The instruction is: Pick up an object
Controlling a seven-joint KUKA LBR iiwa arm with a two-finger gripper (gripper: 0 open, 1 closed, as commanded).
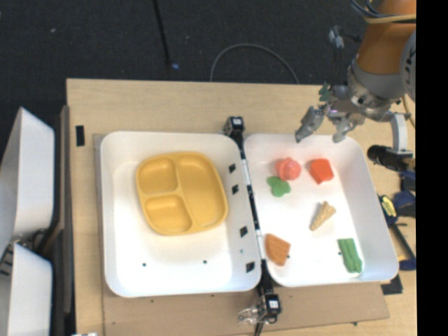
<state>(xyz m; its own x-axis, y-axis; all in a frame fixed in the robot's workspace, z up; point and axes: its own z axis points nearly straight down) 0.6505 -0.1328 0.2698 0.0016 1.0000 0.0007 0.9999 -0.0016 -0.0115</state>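
left bin (119, 271): yellow divided plate (182, 191) inside
right bin (374, 257): six small items
gripper (323, 127): fingers spread, nothing between, over bin's 12 o'clock rim
red block (320, 170): 1 o'clock
pink item (288, 168): beside it, possibly fruit
green piece (350, 255): 5 o'clock

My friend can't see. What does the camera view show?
A robot gripper, fingers open, hangs over the back edge of the right bin, which holds six small toys. The left bin holds a yellow divided plate.

Arm (383, 40) cut off by top edge; left boxes (28, 180) cropped
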